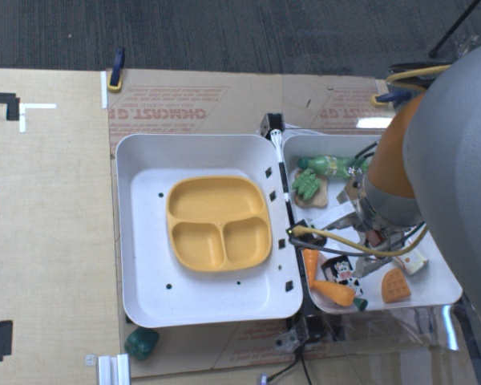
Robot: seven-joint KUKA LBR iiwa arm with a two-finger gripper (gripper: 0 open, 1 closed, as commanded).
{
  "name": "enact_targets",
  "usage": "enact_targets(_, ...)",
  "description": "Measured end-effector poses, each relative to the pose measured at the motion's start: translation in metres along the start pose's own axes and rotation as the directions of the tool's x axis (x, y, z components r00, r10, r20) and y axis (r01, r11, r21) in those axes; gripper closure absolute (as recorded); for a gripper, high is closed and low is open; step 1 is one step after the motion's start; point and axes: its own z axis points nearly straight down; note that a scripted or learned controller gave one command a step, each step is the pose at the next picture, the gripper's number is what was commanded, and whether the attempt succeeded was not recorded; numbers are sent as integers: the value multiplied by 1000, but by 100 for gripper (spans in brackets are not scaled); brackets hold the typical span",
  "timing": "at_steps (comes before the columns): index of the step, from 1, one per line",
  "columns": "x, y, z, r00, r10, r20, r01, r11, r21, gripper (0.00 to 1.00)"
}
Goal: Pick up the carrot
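Hanging low over the right bin (445,291), the gripper (367,231) sits among a tangle of metal parts and cable beneath the arm's wrist, and whether it is open or closed cannot be told from this angle; nothing can be seen held in it. A yellow cable (337,240) loops out from under it toward the bin's left wall. Above the gripper rises the orange band (394,155) and then the broad grey arm (461,159), which covers much of the bin's right side.

The carrot (335,293) lies in the near left corner of the right bin, just toward the camera from the gripper and apart from it, its orange body slanting along the front wall with a small green end pointing right. A slimmer orange piece (310,266) lies beside the left wall just above it, and a small black-and-white item (345,271) sits between the two. To the carrot's right is an orange waffle-patterned piece (395,285). At the far end of the bin lie two green toys (309,184).

The left bin (136,215) holds a yellow divided plate (219,223) near its middle. Outside it, on the bench by the near left corner, rests a dark green object (142,342)
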Motion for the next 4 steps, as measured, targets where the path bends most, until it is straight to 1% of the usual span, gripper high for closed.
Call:
enact_targets(1,11,-37,0,998,-55,2,55,998,0,0)
enact_targets(4,11,-37,0,999,-54,2,54,999,0,0)
